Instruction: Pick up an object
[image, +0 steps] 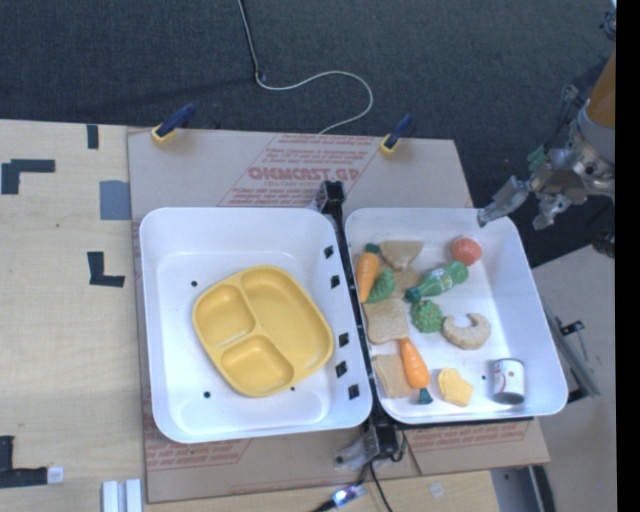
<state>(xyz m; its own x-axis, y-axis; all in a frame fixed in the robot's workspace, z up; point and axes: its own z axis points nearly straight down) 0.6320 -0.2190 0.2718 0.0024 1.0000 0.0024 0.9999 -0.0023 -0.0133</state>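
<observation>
Grey two-finger tool (520, 205) hangs above right white plastic bin's (528, 300) far right corner, fingers spread apart, nothing between them. Inside bin: red toy tomato (465, 249), green toy bottle (438, 281), two orange toy carrots (367, 272), tan bread slices (386, 321), small silver can (507, 380). Left white bin (175, 250) carries yellow three-compartment plastic plate (262, 329).

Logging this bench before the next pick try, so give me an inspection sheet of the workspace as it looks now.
Surface: two white bins on cardboard.
Job's things: right bin holds two carrots, bread slices, tomato, green bottle, broccoli, cheese, small can.
Clutter: yellow divided plate in left bin.
Grippers: tool above right bin's far corner, holding nothing.
Cables: white cable on floor.
Surroundings: dark carpet, two clamps.
</observation>
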